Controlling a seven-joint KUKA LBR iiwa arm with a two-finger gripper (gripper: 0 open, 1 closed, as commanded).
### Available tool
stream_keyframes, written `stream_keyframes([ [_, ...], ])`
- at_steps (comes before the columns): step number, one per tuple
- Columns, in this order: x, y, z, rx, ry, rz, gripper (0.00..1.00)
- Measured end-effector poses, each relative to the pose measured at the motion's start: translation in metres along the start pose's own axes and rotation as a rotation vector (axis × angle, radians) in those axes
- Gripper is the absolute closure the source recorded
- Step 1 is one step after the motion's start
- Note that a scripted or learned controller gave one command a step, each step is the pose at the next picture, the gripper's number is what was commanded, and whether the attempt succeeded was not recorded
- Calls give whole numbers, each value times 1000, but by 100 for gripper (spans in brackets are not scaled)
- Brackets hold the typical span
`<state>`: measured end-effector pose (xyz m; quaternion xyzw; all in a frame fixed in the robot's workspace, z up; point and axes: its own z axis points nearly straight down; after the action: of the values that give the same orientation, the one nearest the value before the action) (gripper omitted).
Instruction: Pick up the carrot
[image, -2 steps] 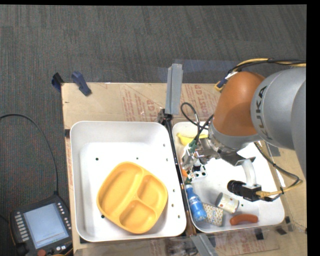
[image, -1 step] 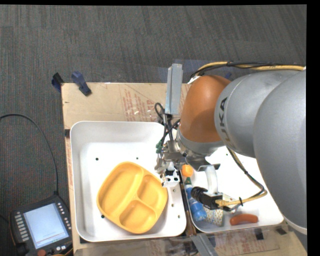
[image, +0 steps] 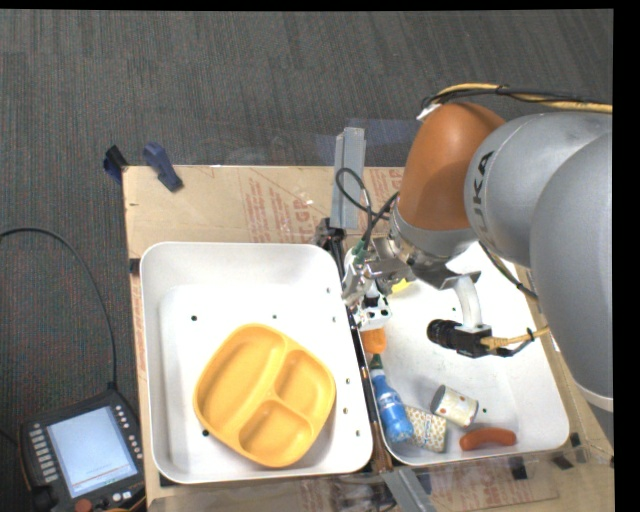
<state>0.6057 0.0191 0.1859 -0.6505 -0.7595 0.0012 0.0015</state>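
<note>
Pincer (image: 371, 312) first: from the camera view I see it low in the right bin (image: 505, 385), hard against that bin's left wall, with the grey and orange wrist crowding in from 2 o'clock. Cabling and the wrist body clutter its tip, so I cannot tell whether it is released or clenched, and I won't claim it has anything.

What I take for the carrot (image: 374, 341) is the small orange piece just beside the tip, at 6 o'clock from it, tight along the same left wall. Only a short stub of it shows; whether the tip touches it I cannot tell. A blue bottle (image: 390, 408) lies right at the carrot's 6 o'clock, and a reddish sausage-like piece (image: 487, 438) sits well apart toward 4 o'clock.

My judgement on handling: it is probably a light toy, stiff and smooth-skinned, so it could squirt out of a shallow pinch. I would take it across the thicker middle, squarely, though the wall leaves little room on the 9 o'clock side.
</note>
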Motion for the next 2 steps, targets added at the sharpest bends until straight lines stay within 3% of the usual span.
stream_keyframes([
  [1, -1, -85, 1, 3, 1, 265, 100],
  [2, 25, -126, 1, 2, 1, 54, 100],
])
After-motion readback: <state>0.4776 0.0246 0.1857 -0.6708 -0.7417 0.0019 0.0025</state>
